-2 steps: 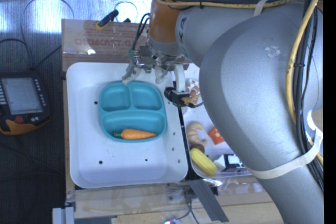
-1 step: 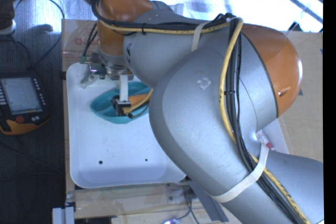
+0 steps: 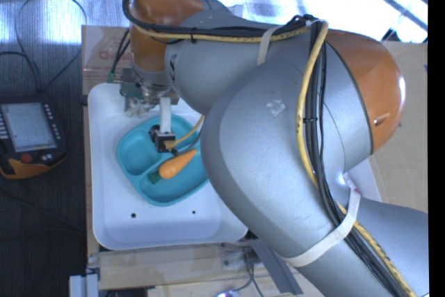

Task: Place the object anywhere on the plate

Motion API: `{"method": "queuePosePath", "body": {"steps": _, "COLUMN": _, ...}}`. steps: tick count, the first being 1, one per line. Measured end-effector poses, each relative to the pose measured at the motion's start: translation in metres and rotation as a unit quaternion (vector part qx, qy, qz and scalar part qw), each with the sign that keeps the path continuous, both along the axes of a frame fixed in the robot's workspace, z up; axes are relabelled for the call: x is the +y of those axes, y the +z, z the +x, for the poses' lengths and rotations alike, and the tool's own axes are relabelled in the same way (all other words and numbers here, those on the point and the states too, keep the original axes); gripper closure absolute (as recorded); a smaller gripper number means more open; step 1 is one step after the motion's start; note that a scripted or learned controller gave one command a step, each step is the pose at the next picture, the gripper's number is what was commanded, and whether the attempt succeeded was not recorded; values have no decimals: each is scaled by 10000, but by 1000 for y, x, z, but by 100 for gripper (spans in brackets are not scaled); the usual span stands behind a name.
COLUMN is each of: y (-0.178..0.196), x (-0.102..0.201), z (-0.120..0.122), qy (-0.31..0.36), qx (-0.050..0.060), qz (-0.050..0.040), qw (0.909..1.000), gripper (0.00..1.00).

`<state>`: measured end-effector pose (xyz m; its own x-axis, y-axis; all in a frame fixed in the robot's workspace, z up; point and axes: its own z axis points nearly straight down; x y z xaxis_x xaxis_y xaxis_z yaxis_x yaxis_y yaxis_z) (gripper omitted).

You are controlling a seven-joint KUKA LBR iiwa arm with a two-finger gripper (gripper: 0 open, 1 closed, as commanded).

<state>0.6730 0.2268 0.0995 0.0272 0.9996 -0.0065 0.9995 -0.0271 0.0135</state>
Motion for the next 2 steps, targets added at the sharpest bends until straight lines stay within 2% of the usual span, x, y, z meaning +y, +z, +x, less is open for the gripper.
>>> {"method": "queuePosePath", "body": {"steps": 1, "y": 36, "x": -19, "z": -78, "qy": -669, "qx": 96, "qz": 17, "qw": 9977, "gripper": 100}}
{"method": "queuePosePath", "body": {"steps": 2, "y": 39, "x": -21, "z": -80, "qy": -670, "qx": 157, "qz": -17, "qw": 9976, "gripper": 100}}
